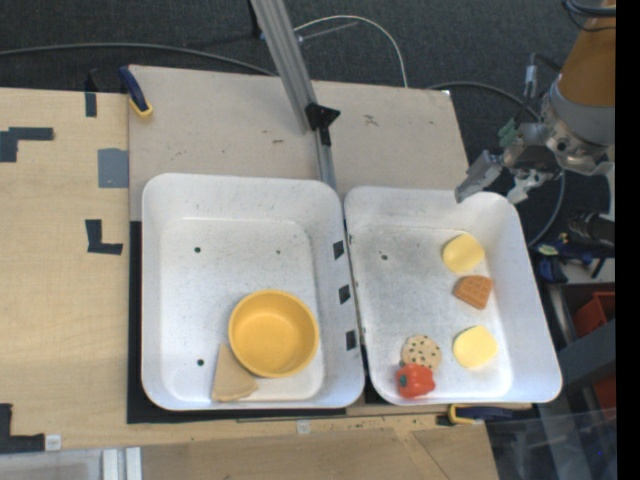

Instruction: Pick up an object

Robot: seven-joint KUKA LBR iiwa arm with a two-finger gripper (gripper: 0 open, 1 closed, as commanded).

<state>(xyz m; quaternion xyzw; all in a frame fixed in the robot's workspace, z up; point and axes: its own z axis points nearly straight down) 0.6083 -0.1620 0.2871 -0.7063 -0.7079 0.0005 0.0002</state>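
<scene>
- My end effector (497, 181) sits over the far right corner of the right bin (528, 268), just at its rim; the two fingers stand spread apart with nothing between them.
- Behind it I see the grey wrist and the orange band of the arm (588, 68), coming in from the upper right, with cables hanging near it.
- Nearest to the end effector in the right bin is a pale yellow round piece (463, 253), lying near the bin's right wall, apart from the fingers.
- Just below that lies a small brown-orange wedge (474, 291), close to the yellow piece but, as far as I can tell, not touching it.
- Further toward the near edge I see a second yellow round piece (475, 348), and left of it a speckled cookie (421, 351).
- A red item with a bit of green (415, 380) lies just beside the cookie, at the bin's near wall.
- In the left bin (160, 268) a yellow bowl (273, 332) stands upright, and a tan triangular piece (232, 379) lies against its lower left side.
- Both bins rest side by side on the surface (60, 268), with a grey metal pole (285, 43) slanting above the gap between them.
</scene>
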